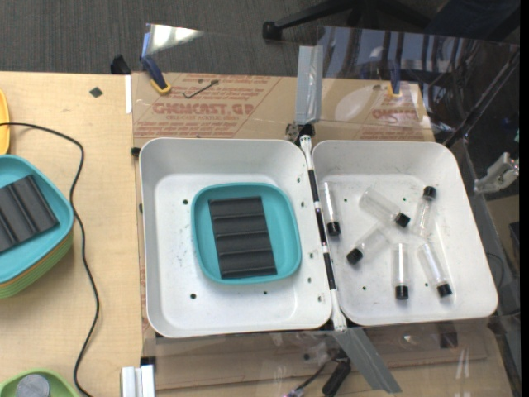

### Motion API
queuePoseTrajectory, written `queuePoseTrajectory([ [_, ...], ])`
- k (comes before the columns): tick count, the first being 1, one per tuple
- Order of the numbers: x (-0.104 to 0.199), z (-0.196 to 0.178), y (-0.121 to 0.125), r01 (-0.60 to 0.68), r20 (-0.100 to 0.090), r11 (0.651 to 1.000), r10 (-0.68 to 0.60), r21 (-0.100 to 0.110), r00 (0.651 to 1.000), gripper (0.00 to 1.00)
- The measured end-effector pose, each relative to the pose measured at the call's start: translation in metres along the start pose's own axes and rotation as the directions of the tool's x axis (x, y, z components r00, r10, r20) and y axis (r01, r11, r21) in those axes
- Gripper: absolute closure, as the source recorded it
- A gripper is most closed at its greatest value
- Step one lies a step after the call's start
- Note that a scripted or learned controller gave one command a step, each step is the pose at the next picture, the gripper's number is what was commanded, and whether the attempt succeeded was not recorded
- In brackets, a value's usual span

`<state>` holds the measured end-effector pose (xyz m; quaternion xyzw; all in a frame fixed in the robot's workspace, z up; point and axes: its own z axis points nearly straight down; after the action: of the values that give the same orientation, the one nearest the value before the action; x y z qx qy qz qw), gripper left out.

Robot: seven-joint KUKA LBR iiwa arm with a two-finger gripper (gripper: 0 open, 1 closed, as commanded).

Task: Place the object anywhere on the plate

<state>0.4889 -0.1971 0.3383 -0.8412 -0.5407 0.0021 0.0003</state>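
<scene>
clear tubes [401,271] in right bin [368,298], plate [201,231] left

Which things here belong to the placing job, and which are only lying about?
Belong to the job:
- teal plastic plate with a black ribbed insert, in the left white bin
- clear plastic tubes with black caps, in the right white bin

Lying about:
- stacked teal plates
- black cable
- cardboard sheet

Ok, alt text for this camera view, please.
Two white bins side by side: the left bin holds a teal plate with a dark ridged insert; the right bin holds several clear black-capped tubes, scattered.
</scene>
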Motion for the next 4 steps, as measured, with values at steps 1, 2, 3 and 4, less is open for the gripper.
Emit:
queuePoseTrajectory([
  [1,0.017,-0.102,0.025,-0.089,0.000,0.996,0.089,0.000,0.996,0.00],
  [2,0.016,0.046,0.029,-0.066,0.000,0.998,0.066,0.002,0.998,0.00],
  [3,0.033,-0.056,0.079,-0.097,0.000,0.995,0.097,0.000,0.995,0.00],
  [4,0.055,-0.027,0.162,-0.152,0.000,0.988,0.152,0.001,0.988,0.00],
])
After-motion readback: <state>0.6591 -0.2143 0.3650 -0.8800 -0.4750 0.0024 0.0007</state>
